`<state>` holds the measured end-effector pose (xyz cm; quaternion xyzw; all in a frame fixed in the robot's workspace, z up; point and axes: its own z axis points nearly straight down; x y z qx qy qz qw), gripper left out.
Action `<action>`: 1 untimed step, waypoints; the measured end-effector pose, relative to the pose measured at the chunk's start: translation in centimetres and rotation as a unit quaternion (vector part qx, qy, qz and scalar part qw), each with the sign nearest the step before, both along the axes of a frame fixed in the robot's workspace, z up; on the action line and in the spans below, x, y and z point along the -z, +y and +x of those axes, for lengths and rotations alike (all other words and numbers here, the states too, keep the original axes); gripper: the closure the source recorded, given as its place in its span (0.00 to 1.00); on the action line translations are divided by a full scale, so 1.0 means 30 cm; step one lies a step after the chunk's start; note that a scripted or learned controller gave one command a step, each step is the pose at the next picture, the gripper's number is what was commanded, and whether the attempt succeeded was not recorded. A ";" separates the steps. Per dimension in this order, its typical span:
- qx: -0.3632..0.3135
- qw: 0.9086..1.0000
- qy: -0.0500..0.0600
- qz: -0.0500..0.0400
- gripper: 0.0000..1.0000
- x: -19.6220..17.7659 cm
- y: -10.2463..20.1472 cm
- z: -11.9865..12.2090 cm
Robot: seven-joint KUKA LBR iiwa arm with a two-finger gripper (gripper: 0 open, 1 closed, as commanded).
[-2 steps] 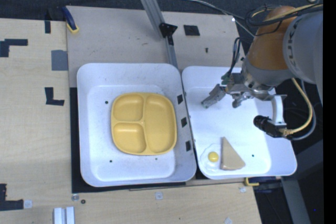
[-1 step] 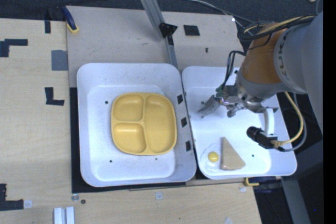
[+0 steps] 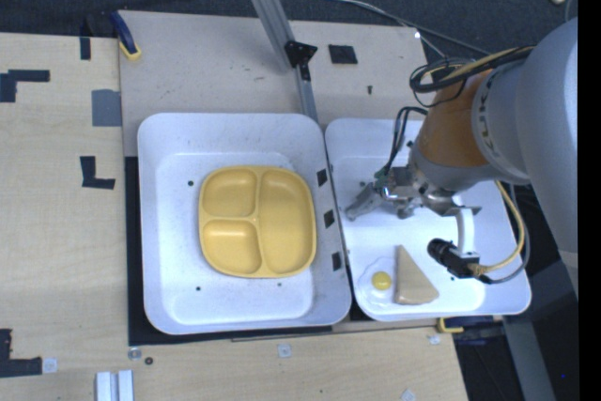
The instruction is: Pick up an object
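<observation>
The arm [image 3: 549, 103] is a thick, rounded grey body with a smooth, slightly glossy shell. An orange band [image 3: 451, 131] rings it above the wrist. Black cables [image 3: 441, 75] loop out beside this band, and another thin black one runs down its side. Below sits the tool [image 3: 380, 199], a cluster of dull metal parts with grey fingers. A white bracket [image 3: 465, 230] carries a small black unit, from which a yellow cable [image 3: 512, 244] curves away.
</observation>
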<state>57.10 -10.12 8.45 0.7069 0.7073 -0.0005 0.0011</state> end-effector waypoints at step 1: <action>-0.001 1.000 -0.003 -0.001 1.00 -0.044 -0.001 0.005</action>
